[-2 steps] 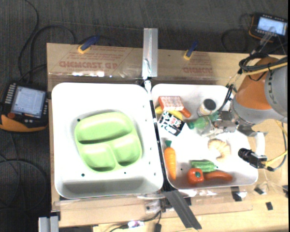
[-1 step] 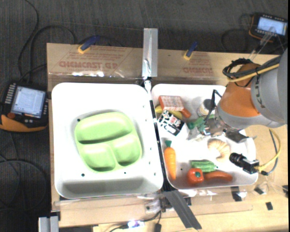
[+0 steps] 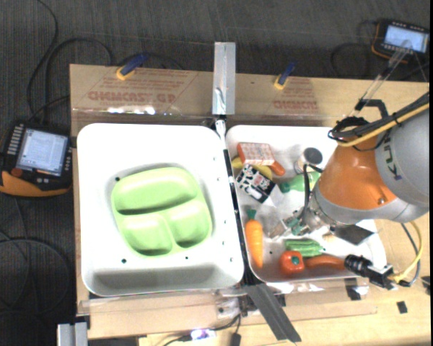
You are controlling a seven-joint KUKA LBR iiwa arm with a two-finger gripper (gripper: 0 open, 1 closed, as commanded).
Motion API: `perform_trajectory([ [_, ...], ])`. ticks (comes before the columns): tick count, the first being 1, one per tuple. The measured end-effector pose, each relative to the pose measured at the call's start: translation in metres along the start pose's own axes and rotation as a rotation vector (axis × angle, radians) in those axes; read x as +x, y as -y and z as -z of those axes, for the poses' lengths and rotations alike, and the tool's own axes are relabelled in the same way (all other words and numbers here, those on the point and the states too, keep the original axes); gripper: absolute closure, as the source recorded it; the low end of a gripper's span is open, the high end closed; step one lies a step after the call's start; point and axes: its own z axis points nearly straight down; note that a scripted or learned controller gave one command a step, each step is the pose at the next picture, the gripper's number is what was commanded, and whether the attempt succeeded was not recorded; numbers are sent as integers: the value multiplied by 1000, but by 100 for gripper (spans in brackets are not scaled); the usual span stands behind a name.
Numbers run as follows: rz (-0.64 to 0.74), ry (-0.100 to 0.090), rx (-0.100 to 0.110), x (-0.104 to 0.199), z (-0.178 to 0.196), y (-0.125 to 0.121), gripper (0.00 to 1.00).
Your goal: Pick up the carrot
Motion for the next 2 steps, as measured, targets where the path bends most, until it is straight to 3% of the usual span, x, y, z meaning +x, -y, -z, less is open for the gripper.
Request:
perform_trajectory([
  [1,268,-11,12,-19,-3,-48,100],
  [2,428,-20,16,-9,29,-36,100],
])
